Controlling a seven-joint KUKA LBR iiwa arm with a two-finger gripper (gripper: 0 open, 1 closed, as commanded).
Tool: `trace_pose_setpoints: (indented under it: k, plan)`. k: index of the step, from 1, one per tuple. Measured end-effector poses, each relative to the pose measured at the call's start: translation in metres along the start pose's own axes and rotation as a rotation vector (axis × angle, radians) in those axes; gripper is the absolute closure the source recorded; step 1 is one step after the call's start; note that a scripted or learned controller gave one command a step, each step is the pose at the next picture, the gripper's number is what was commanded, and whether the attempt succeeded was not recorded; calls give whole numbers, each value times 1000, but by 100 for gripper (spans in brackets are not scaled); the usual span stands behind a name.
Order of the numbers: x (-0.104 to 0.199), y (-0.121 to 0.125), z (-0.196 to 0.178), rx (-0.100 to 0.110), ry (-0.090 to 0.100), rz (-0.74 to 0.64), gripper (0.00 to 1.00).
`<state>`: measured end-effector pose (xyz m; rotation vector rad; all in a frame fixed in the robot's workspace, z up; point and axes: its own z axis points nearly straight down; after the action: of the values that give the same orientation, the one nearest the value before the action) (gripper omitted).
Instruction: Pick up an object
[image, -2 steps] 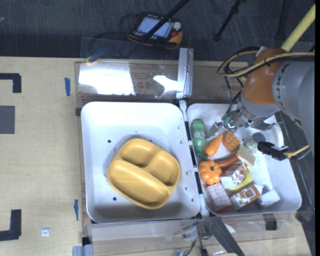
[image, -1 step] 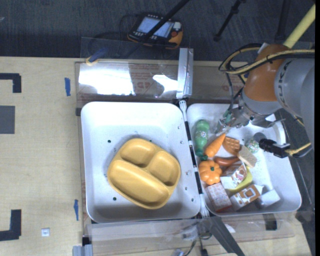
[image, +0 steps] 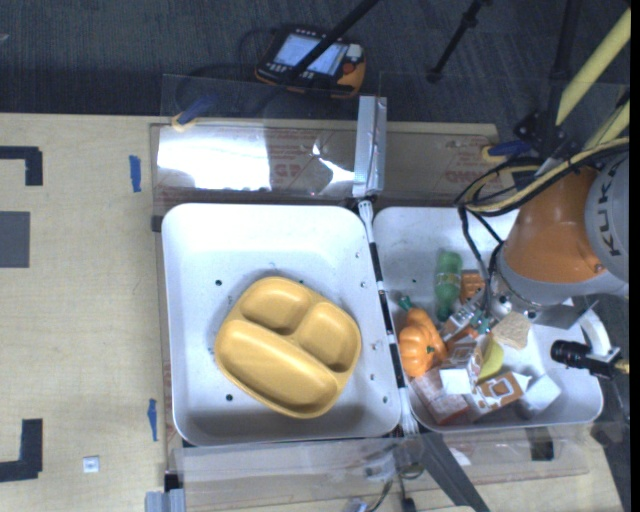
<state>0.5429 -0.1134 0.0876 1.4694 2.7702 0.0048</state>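
Observation:
In the right bin (image: 420, 235) lies a heap of small objects. An orange toy pumpkin (image: 419, 343) sits at the bin's left side. A green bottle (image: 446, 278) lies behind it. Several packets and small boxes (image: 490, 388) crowd the front of the bin. My arm's orange band (image: 552, 240) hangs over the right half of this bin. The gripper (image: 487, 318) points down into the heap just right of the pumpkin, among the packets.
The left bin (image: 190, 300) holds a yellow tray (image: 288, 345) with three compartments. A clear upright panel (image: 260, 150) stands behind the bins. Cables (image: 500, 190) loop near the arm at the right, and a handheld controller (image: 310, 60) lies beyond the bench.

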Motion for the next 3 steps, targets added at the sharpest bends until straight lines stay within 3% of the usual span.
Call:
trace_pose_setpoints:
  k: [1, 2, 3]
  plan:
    - [36, 54, -110, 5, 3, -4, 100]
    - [35, 56, -119, 1, 0, -3, 100]
    - [135, 24, -157, 12, 6, 285, 100]
